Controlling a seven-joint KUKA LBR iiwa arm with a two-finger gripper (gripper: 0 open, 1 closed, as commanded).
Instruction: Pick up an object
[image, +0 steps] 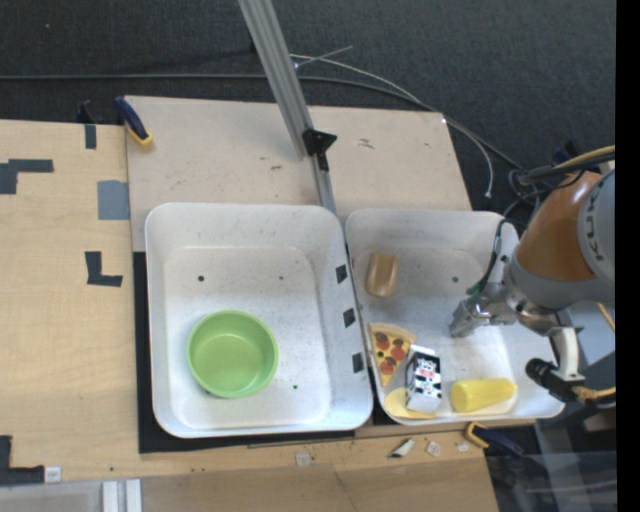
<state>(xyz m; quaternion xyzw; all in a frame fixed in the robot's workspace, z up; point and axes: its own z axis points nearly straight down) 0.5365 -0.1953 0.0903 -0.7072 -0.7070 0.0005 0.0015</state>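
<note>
— Pale wood is seen across the worktop (60, 300), and two white bins are set on it side by side. What is held in each?

— A green bowl (232, 352) is found in the left bin (170, 240). In the right bin (440, 222) a tan block (381, 273) lies near the far wall, while a pizza slice (390, 350), a black-and-white carton (424, 379) and a yellow piece (483, 394) are grouped along the near edge.

— And the gripper (466, 320)?

— It is lowered into the right bin, on its right side, between the tan block and the yellow piece but apart from both. Nothing is seen held; whether it is open cannot be told.

— So which step is judged to be in hand?

— The approach — no object is lifted yet. A shift toward the yellow piece or the carton would be called for next, then a descent and a closing around it.
</note>
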